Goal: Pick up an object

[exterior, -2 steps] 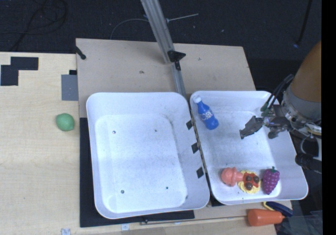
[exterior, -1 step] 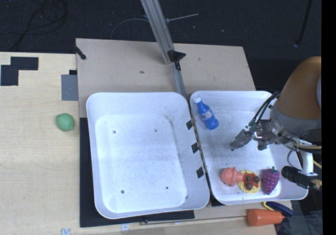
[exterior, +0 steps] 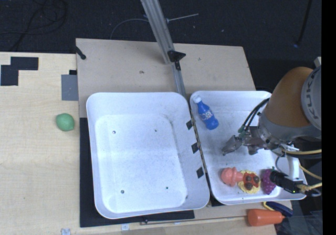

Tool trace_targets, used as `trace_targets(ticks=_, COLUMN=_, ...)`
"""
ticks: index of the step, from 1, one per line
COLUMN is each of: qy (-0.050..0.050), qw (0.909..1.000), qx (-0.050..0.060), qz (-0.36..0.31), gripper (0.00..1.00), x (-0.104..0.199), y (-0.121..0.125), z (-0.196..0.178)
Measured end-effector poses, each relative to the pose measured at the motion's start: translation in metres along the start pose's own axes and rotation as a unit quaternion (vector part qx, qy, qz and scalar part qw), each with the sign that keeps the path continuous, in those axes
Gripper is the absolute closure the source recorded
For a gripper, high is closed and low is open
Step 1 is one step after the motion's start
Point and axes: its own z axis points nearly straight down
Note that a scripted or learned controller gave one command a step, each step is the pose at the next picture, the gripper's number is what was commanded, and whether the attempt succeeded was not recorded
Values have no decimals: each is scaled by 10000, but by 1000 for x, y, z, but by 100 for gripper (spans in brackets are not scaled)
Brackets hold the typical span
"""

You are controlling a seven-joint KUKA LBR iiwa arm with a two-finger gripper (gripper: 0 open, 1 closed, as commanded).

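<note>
The right bin holds a blue bottle with a white cap lying near its left wall. Along its front edge lie a pink and orange toy, a yellow and red toy and a purple bunch of grapes. My gripper hangs low over the middle of this bin, pointing left. It is right of and below the bottle and just above the pink toy. Nothing shows in its grasp. The wrist and orange band cover the bin's right side.
The left bin stands beside the right one, with black clips on the shared wall. A green ball rests on the bench at the left. An orange carrot-like toy lies outside the right bin's front edge. A metal rail slants at the back.
</note>
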Motion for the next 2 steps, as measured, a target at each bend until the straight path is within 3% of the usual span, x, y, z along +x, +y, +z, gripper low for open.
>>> trace_targets(ticks=1, qy=-7, qw=10000, qx=-21, qz=14, gripper=100, x=-2, y=1, z=-12)
trace_targets(ticks=2, qy=-10, qw=10000, qx=-44, qz=7, gripper=100, x=-7, y=3, z=-73)
